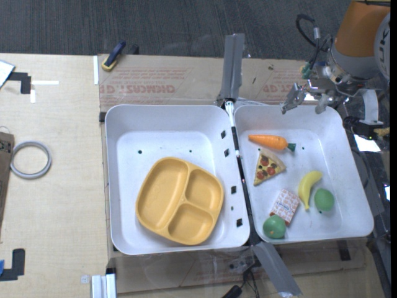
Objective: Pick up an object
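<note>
Hovering over the far rim of the right bin [347,166], the gripper [306,99] is seen with its two fingers spread apart and nothing between them. It is carried by the grey arm [363,30] with its orange band, which enters from the far right.

Six objects are held in the right bin. A carrot [269,141] is laid across the far part, just below the gripper but well apart from it. A pizza slice [268,168] is placed just near of the carrot. A banana [309,187] is found to the right — touching, or nearly touching, a green ball [324,199] at its right. A small patterned packet [286,205] is set left of the banana, and a second green ball [274,227] is seen at the packet's near left corner.

In the left bin [124,166] a yellow divided plate [180,200] is laid — three compartments, all facing up. A roll of tape [28,159] is left on the bench far to the left.
</note>
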`<state>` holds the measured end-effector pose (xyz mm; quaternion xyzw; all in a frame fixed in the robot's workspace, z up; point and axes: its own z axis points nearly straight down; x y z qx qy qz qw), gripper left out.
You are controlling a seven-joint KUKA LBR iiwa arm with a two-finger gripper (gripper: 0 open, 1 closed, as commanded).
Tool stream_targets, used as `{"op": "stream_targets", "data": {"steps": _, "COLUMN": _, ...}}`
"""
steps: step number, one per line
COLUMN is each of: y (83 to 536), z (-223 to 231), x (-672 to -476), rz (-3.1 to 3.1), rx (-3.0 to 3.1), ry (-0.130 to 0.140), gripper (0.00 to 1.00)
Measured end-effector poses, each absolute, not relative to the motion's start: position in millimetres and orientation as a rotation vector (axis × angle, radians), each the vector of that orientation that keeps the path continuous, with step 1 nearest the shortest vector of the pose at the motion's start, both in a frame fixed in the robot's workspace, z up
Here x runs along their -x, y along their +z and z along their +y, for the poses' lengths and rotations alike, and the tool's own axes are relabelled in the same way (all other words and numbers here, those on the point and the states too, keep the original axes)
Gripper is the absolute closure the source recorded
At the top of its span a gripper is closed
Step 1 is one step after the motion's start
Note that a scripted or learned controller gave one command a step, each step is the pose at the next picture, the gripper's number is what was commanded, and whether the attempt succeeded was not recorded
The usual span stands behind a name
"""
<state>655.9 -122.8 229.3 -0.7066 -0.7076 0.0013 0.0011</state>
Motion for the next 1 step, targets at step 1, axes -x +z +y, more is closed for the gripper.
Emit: {"op": "stream_targets", "data": {"steps": 1, "y": 174.4, "z": -193.6, "x": -575.8, "rz": -2.231, "rx": 2.211, "ry": 0.004, "gripper": 0.0}}
